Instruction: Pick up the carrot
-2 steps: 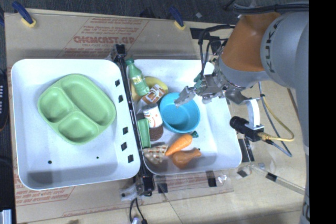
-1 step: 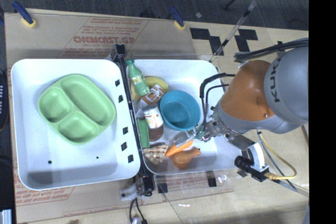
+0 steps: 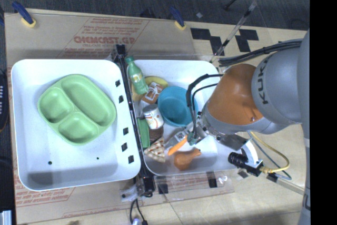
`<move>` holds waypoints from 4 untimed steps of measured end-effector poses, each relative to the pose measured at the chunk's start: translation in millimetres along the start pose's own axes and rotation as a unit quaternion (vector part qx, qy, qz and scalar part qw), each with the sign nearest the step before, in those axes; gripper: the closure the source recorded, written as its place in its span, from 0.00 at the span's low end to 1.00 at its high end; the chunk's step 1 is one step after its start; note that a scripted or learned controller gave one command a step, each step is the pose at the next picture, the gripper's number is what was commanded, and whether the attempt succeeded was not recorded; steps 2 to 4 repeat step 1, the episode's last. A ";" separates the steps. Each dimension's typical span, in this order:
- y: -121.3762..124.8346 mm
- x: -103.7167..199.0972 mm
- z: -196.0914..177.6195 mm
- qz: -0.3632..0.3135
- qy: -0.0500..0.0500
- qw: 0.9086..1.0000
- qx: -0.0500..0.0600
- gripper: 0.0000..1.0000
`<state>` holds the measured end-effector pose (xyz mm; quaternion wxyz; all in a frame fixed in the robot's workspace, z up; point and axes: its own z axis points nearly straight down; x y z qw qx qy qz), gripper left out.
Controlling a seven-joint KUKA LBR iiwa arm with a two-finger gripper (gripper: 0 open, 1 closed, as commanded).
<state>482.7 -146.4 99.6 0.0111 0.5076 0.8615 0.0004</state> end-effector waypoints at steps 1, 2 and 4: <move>2.4 -1.5 -10.9 -0.005 -0.001 1.000 -0.001 1.00; 2.4 -1.5 -10.9 -0.005 -0.001 1.000 -0.001 1.00; 2.4 -1.5 -10.9 -0.005 -0.001 1.000 -0.001 1.00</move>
